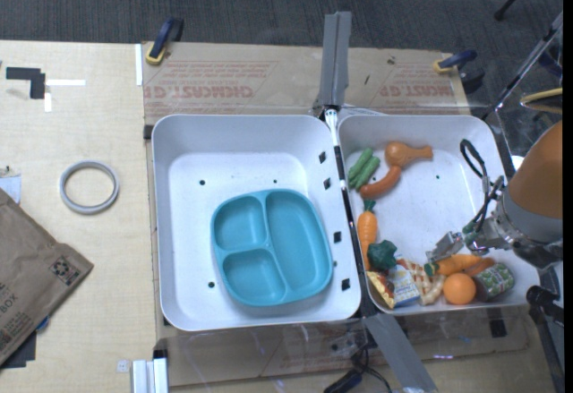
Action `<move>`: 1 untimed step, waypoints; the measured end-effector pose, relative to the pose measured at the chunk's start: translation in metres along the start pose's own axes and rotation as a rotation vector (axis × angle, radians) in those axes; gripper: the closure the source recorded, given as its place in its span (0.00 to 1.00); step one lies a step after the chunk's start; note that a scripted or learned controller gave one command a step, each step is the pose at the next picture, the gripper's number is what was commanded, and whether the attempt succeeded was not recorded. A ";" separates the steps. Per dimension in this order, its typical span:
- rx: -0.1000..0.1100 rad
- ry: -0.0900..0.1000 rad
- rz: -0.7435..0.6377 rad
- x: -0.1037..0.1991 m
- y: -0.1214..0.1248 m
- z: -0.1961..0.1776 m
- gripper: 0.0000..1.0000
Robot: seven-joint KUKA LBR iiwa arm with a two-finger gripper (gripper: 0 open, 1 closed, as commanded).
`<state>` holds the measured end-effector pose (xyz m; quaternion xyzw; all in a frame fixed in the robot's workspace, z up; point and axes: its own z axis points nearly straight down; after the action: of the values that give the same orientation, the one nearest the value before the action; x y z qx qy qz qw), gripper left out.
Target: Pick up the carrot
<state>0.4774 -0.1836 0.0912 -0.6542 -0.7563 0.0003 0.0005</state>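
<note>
We're looking down on two shallow white bins: the left bin (170, 203) is holding a blue three-section plastic tray (269, 246), the right bin (448, 194) a heap of toy food. The small orange carrot w/ green top (367, 228) is lying by the right bin's left wall, just above a dark green broccoli piece (383, 254). The grey arm's two-finger gripper (445, 248) is hanging low near the bin's right side, well apart from the carrot, beside an orange ball (459, 289); we can't tell whether it's released or clenched.
</note>
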 end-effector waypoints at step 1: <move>0.000 0.000 -0.110 0.007 0.001 0.000 0.00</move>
<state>0.4776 -0.1761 0.0912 -0.6116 -0.7912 0.0002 0.0003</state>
